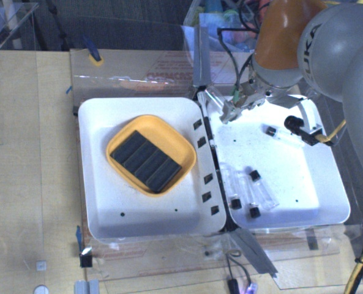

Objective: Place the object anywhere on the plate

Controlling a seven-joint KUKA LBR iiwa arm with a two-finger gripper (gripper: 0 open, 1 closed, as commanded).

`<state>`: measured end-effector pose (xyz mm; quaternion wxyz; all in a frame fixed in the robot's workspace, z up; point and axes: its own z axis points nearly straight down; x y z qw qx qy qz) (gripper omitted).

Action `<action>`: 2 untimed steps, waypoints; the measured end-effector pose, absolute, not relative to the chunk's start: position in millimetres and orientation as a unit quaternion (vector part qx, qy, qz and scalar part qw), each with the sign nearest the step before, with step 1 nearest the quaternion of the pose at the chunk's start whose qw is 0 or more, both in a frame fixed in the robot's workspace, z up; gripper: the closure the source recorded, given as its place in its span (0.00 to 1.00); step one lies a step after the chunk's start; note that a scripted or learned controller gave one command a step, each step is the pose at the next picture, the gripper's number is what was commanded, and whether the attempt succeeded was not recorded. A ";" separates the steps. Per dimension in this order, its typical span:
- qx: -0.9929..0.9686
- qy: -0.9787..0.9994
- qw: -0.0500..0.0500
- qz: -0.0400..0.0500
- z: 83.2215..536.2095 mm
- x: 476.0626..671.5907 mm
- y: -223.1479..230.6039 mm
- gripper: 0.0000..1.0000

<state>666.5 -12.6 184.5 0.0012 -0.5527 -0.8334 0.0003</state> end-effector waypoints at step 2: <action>-0.374 -0.927 0.001 0.000 184.7 608.0 51.1 1.00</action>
